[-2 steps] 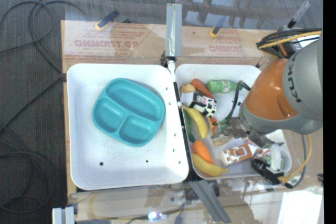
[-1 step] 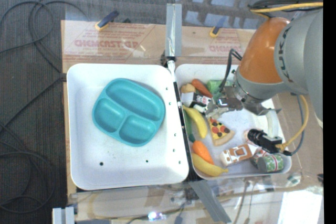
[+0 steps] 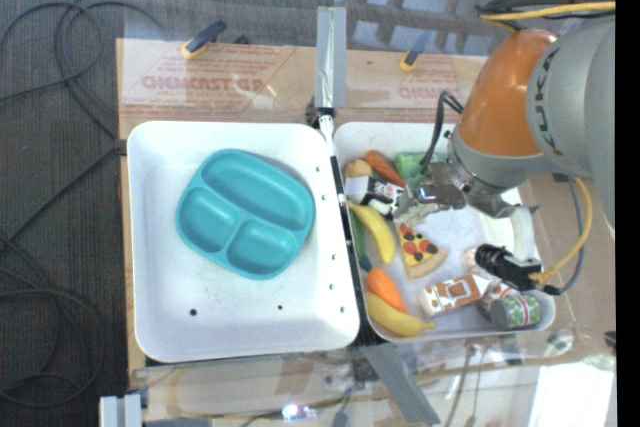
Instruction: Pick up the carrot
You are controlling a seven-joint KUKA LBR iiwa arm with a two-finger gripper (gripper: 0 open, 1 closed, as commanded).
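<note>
Gripper (image 3: 425, 192) low in right bin (image 3: 440, 137), grip state: can't tell, wrist blocks it. Two carrot-like items: one (image 3: 384, 166) just left of gripper at bin's far end, another (image 3: 385, 288) at near end beside bananas (image 3: 377, 231). Risk: clutter tight, grab lands on pizza slice (image 3: 420, 250) or banana instead.

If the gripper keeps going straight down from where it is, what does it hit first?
Probably the small dark-and-white toy directly under the gripper, beside the upper carrot; depth is unclear from this slanted view.
</note>
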